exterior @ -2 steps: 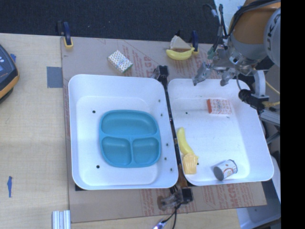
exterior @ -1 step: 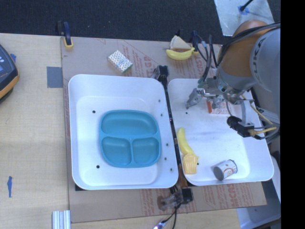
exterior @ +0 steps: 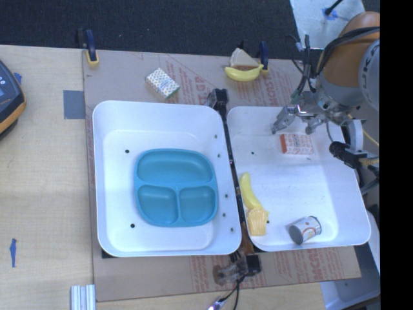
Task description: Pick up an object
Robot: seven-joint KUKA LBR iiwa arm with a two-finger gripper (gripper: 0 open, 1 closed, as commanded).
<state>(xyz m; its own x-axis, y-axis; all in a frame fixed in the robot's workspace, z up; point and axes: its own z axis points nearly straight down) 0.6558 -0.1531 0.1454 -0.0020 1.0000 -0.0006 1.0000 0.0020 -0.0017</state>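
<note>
My gripper (exterior: 296, 120) hovers over the back of the right bin (exterior: 335, 186), fingers spread open with nothing between them. Just below it lies a small white and red box (exterior: 296, 144) on the bin floor. A yellow banana (exterior: 249, 193) rests along the right bin's left wall, with a yellow corn-like piece (exterior: 257, 222) at its lower end. A small grey and white can (exterior: 304, 229) lies on its side near the front of that bin. The left bin (exterior: 110, 173) holds a blue divided plate (exterior: 175, 186).
Behind the bins on the bench lie a patterned small box (exterior: 162, 82) and a yellow banana-shaped toy with a wedge on it (exterior: 244, 69). A clamp (exterior: 219, 98) sits between the bins at the back. A dark device (exterior: 9, 95) sits at the far left.
</note>
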